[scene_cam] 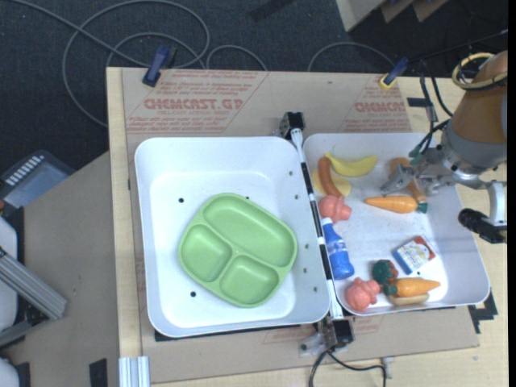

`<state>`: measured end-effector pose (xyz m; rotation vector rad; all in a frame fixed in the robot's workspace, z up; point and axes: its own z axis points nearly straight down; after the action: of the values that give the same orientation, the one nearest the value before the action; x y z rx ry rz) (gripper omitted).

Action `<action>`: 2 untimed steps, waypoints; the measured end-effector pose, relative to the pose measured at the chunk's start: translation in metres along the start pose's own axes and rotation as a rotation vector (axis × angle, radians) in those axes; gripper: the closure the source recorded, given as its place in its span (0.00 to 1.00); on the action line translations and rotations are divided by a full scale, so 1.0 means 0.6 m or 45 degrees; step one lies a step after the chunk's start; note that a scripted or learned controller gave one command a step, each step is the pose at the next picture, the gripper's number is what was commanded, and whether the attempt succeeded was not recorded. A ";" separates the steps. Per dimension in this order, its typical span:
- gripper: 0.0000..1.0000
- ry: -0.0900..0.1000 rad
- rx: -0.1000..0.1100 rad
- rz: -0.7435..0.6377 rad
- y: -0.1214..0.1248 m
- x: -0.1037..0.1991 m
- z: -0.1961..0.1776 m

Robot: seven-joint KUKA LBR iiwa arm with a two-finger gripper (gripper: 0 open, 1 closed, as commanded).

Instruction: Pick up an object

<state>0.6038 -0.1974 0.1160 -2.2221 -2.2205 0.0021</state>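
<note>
- Camera view, looking down: the carrot (393, 204) nearest the arm lies flat in the upper half of the right bin (476, 285), pointing left, with its leafy end toward the arm.
- Just above that carrot's right end hangs the pincer (409, 177); I'd judge the step to be the approach over a chosen thing, with no grasp made.
- Whether the pincer is spread or pressed together I cannot tell; it is a blur of grey metal.
- The next move, as I read it, calls for a straight drop with the fingers either side of the carrot's body.
- The arm (480, 119) reaches in from the right, orange band above, wrist bent down into the bin.
- Close by lie a banana (352, 165) and a sausage (326, 176), with a blue bottle (336, 252) against the bin wall.
- The left bin (153, 216) holds a green divided plate (236, 249), all on the table (201, 95).
</note>
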 end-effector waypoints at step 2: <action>1.00 0.001 -0.003 0.000 -0.028 0.026 0.036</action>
<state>0.5867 -0.1819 0.0947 -2.2228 -2.2214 -0.0007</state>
